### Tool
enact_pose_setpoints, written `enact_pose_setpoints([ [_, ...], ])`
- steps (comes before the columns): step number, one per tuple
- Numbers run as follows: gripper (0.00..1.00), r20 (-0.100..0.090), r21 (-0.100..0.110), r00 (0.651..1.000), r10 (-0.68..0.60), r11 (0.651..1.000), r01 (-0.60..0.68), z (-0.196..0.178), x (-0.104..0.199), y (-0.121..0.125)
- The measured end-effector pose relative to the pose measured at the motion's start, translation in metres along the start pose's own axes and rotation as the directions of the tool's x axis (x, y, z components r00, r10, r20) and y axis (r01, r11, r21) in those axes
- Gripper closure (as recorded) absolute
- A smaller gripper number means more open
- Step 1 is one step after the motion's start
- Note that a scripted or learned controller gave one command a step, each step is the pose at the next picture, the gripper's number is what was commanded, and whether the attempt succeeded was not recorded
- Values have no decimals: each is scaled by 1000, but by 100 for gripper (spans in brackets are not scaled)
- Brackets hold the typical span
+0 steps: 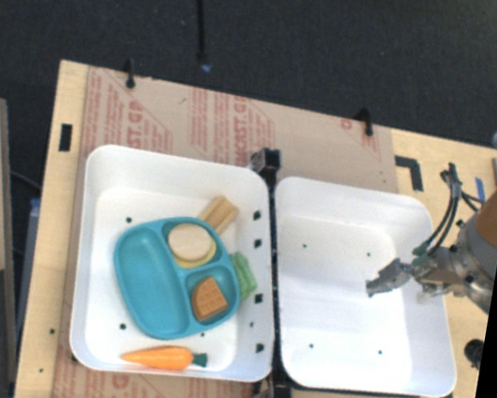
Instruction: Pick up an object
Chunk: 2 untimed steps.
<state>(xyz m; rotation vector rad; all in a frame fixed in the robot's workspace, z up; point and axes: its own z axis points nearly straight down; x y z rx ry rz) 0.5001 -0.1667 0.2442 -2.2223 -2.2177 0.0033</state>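
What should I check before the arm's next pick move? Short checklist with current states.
1. Gripper free of any load: ok. The two-finger gripper hangs over the right white bin with nothing between its fingers.
2. Gripper over a target: not ok. All objects lie in the left white bin.
3. Easy target available: ok. The orange plastic carrot lies alone near the left bin's front wall.
4. Cluttered targets: not ok. The round tan biscuit and brown toast piece sit in compartments of the blue divided tray.
5. Finger opening wide enough: cannot tell.
6. Divider between bins clear of the arm's path: cannot tell.
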Motion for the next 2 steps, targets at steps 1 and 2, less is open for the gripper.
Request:
enact_pose_setpoints([
  [1, 0, 0, 0, 1000, 0, 1000, 0, 45, -15, 6],
  [2, 0, 0, 0, 1000, 0, 1000, 0, 85, -48, 28],
])
